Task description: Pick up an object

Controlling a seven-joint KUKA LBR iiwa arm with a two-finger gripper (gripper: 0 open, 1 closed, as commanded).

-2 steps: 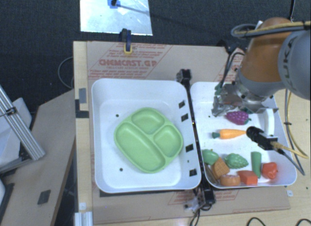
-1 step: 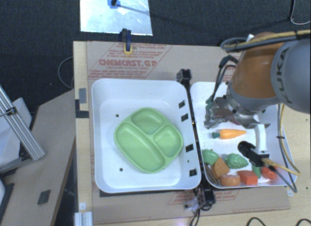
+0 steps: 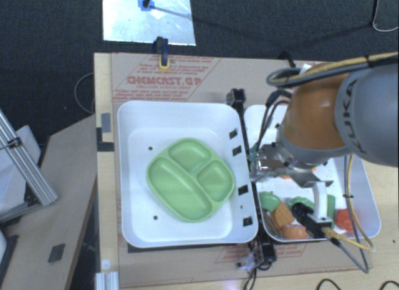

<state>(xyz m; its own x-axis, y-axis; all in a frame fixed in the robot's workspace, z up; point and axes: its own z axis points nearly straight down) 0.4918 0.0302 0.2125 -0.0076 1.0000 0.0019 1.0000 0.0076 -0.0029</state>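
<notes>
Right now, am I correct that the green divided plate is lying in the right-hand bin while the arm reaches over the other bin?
Not quite: the green divided plate lies in the left-hand bin, not the right-hand one. The arm reaches over the other bin, the right-hand one, which holds several small items. The camera view shows this.

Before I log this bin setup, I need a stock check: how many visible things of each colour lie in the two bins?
Green: 2, the divided plate in the left bin and a small green piece in the right bin
Orange: 1
Red: 1
Total: 4; the arm may hide others.
</notes>
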